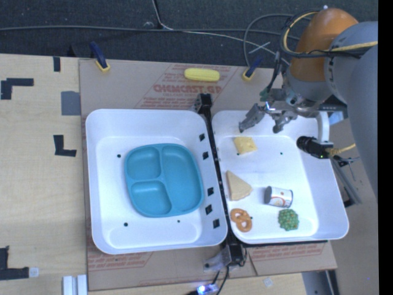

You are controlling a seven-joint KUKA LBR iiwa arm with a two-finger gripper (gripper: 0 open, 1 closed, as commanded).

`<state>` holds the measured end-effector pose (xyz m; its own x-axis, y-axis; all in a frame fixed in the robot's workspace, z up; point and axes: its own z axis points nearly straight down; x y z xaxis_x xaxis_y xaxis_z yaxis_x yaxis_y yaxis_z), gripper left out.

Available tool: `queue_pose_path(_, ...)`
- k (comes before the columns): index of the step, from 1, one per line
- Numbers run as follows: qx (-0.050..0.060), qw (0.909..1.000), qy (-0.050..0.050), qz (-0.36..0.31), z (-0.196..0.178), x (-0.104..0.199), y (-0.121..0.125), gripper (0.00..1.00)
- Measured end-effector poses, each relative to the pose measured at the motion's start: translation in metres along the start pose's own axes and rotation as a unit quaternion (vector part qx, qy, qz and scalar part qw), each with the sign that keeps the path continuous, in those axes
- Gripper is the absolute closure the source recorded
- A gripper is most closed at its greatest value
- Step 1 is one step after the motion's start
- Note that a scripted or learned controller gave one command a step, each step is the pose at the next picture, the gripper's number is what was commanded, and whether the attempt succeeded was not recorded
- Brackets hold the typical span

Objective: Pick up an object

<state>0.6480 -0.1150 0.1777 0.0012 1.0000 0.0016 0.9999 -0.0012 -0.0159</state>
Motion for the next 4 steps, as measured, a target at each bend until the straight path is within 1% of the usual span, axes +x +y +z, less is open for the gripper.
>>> queue_pose_path(1,-0.007,1.0000,-0.001,-0.001,-0.009,0.000,0.003,0.00)
queue_pose_path(2,-0.005,1.0000,-0.001,-0.001,0.041,0.007,-0.004,0.00)
queue_pose_path(3,-0.008,1.0000,-0.002,-0.002,0.094,0.008,-0.003,0.00)
queue_pose_path(4,-0.007,1.0000,-0.002,-0.002,0.082,0.009,-0.003,1.00)
